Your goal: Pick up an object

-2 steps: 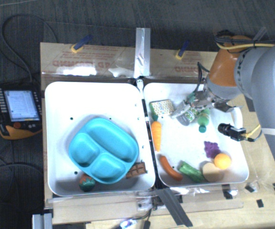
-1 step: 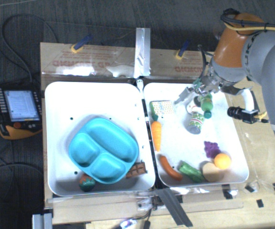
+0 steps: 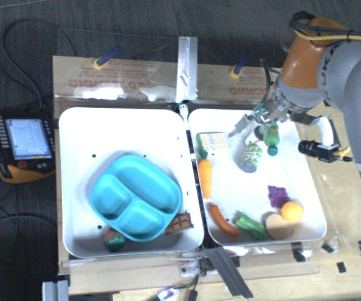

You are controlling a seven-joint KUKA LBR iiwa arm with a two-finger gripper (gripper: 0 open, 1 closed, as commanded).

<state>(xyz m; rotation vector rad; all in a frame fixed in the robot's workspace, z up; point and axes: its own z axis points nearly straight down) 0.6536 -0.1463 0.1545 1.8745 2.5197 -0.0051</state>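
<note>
The pincer [image 3: 260, 115] is hanging over the upper part of the right bin [image 3: 312, 187], at the end of the grey arm [image 3: 331, 68] that is reaching in from the right with its orange band showing above the wrist. Whether it is open or closed cannot be told from this slant, and nothing is showing inside it.

Just beside it, a small green bottle [image 3: 272, 139] is lying on the bin floor, and a pale round can [image 3: 251, 156] is lying slightly lower and to the left. A checkered sponge-like pad [image 3: 213, 143] is sitting against the bin's left wall, with a carrot [image 3: 205, 177] lying lengthwise below it. Along the bottom edge a sausage [image 3: 222, 221], a green pepper-like vegetable [image 3: 251, 226], a tan roundish piece [image 3: 277, 226] and an orange [image 3: 291, 212] are crowding together, the orange touching a purple bunch of grapes [image 3: 276, 195]. The middle of this bin is staying open white floor.

The left bin [image 3: 80, 137] is carrying a blue divided tray [image 3: 136, 196], tilted, with a brown waffle-like piece [image 3: 179, 223] poking out at its lower right and a small red and green fruit [image 3: 113, 239] at its lower left. Its upper half is bare.

Both bins are resting on the counter [image 3: 130, 77], whose far strip is covered with taped plastic. A teach pendant [image 3: 20, 144] is lying on the dark carpet to the left, cables trailing around it.
</note>
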